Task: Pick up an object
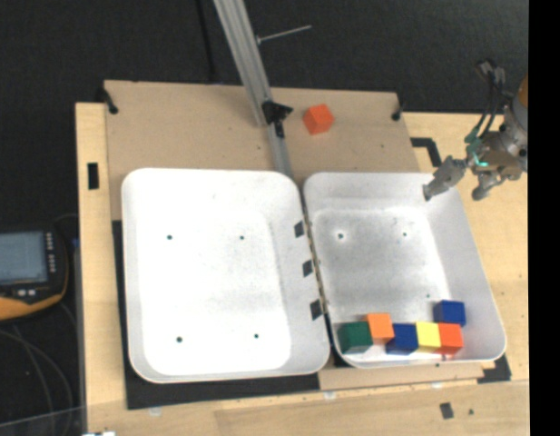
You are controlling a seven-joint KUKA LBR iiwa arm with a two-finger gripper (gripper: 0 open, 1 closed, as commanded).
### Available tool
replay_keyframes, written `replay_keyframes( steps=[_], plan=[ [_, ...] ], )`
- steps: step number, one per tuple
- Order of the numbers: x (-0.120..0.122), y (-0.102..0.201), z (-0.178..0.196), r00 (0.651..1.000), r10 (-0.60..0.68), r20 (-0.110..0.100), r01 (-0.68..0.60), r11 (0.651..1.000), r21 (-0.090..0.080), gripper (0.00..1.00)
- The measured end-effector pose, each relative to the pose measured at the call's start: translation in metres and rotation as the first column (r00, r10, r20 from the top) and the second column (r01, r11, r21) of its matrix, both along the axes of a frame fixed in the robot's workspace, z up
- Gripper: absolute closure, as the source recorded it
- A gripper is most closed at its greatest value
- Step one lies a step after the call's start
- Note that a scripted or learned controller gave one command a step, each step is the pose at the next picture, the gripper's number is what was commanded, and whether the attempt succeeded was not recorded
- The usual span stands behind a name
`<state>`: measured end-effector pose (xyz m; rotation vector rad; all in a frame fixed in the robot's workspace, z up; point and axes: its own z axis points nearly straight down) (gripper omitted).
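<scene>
Several small cubes lie in a row along the near edge of the right bin (352, 198): a green cube (355, 336), an orange cube (380, 326), a blue cube (402, 337), a yellow cube (428, 335), another orange cube (450, 337) and a blue cube (450, 312) just behind it. My gripper (461, 179) hangs over the right bin's far right corner, far from the cubes. Its two fingers (439, 182) stand spread apart with nothing between them.
A lone orange cube (318, 119) rests on the brown board behind the bins. A slanted metal rail (248, 57) runs from the top down to the gap between the bins. The left bin (211, 271) sits beside the right one. A handheld device (21, 262) lies at far left.
</scene>
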<state>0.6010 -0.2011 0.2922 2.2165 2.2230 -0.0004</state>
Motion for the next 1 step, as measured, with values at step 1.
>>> replay_keyframes(
  steps=[1],
  plan=[
    [-0.0181, -0.0020, -0.1719, 1.000, -0.004, -0.008, 0.004, 1.000, 0.002, 0.00]
  ],
)
